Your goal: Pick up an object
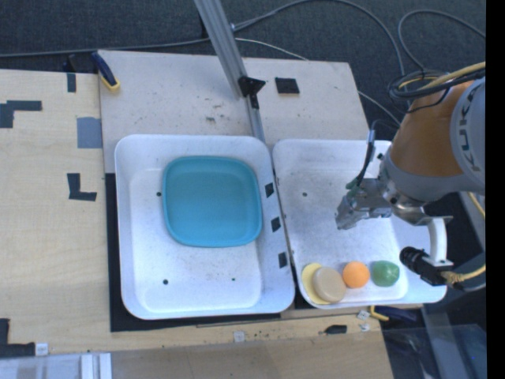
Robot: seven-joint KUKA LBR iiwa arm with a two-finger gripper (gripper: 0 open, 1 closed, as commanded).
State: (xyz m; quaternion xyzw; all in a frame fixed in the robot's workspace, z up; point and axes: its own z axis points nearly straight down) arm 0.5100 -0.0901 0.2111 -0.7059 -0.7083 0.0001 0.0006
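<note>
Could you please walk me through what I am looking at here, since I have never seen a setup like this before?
This is a single picture from a camera fixed above a workbench, looking down at a slant. The big grey and orange shape on the right is a robot arm; at its end is its hand, which hangs over the right bin. I cannot tell from here whether it grips anything. Two shallow white bins sit side by side. The left bin holds a square teal plate. Along the near edge of the right bin lie three small items in a row: a pale yellow round object, an orange ball and a green ball. The robot's job is to pick up one object.
</note>
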